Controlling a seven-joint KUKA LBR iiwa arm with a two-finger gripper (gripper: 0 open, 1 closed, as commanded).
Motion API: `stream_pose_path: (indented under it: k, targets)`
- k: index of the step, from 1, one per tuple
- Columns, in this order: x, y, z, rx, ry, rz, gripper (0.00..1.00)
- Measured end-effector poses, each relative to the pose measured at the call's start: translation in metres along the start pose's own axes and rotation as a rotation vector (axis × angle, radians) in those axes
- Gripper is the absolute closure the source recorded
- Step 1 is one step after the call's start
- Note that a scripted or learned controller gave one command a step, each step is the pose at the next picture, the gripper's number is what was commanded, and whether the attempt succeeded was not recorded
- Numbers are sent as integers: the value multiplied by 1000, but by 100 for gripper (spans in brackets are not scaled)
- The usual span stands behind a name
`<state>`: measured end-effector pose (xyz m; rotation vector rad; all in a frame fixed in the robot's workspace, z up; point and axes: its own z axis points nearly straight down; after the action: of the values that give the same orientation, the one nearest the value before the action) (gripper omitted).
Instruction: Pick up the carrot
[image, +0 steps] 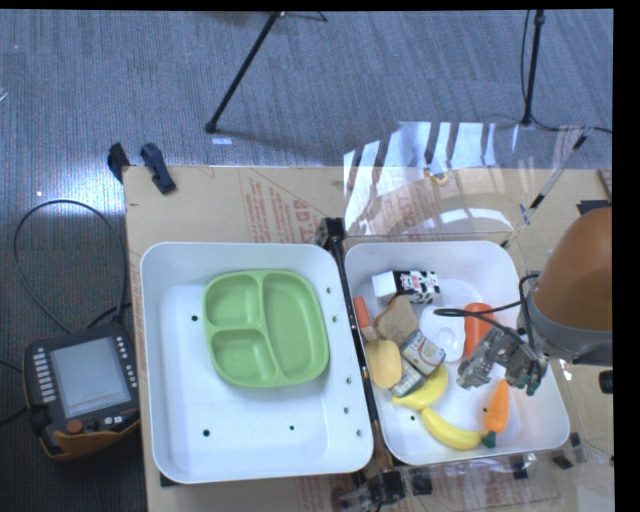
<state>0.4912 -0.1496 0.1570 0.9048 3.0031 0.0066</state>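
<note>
The carrot (497, 404) is small and orange, with its green top pointing toward the front edge of the right bin (500, 255). It lies near that bin's front right corner, beside a banana (451, 430). My gripper (500, 377) hangs just behind and above the carrot, with its fingers spread open and nothing between them. The carrot lies apart from the fingers. The arm's orange band (590, 270) is at the right edge.
The right bin also holds a second banana (432, 387), a yellow lemon-like fruit (383, 363), a bread slice (397, 320), a small can (423, 352), a black-and-white carton (413, 285), a white dish (446, 330) and an orange-red item (478, 320). A green divided plate (267, 327) sits in the left bin (180, 400).
</note>
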Motion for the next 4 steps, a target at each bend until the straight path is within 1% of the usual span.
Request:
stream_pose_path:
  k: [1, 2, 3, 4]
  targets:
    - [17, 25, -33, 4, 3, 191, 100]
    - [11, -9, -46, 3, 1, -283, 100]
    - [11, -9, -46, 2, 1, -282, 0]
    - [-20, -46, 61, 0, 2, -521, 0]
